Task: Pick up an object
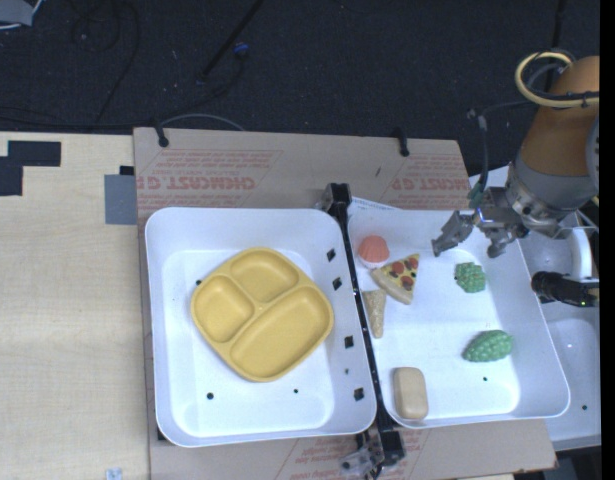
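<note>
The small green broccoli-like piece (470,277) lies in the right bin (547,368), just below the pincer (476,240) and nearest to it of all the toy foods. The pincer hangs above the bin's upper right part with its two dark fingers spread wide, one pointing out to the left, the other toward the right, and nothing is between them. Farther below the pincer, toward the near side of the bin, rests a larger green bumpy piece (488,346). To the pincer's left lie a pizza slice (401,276) and a pink round piece (374,249), close together, with a tan wedge (374,311) just below them against the bin's left wall. A beige block (410,393) sits well away, in the bin's near left corner. Beyond that, the left bin (177,388) holds a yellow divided plate (262,313).
</note>
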Controlling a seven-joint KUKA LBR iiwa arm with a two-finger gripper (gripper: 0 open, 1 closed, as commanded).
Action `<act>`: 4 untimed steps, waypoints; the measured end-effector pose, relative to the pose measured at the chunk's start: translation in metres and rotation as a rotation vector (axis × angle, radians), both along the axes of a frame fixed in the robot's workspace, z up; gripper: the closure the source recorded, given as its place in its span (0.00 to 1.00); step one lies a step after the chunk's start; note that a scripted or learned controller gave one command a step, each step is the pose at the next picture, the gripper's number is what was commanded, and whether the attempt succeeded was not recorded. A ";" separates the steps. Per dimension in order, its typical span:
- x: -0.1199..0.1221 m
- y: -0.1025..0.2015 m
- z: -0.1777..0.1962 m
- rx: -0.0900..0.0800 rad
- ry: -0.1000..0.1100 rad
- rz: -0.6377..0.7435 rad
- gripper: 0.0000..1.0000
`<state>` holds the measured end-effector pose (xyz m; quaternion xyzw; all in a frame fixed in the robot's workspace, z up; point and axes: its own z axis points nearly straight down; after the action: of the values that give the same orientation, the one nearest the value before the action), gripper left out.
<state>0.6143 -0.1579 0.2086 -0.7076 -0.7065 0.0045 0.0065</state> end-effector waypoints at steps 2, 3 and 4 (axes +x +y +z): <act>-0.003 -0.006 -0.053 -0.001 -0.007 0.001 0.00; -0.006 0.000 -0.098 -0.001 -0.008 0.001 0.00; -0.004 0.001 -0.117 -0.001 -0.016 0.001 0.00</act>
<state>0.6108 -0.1568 0.0918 -0.7071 -0.7071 -0.0008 0.0007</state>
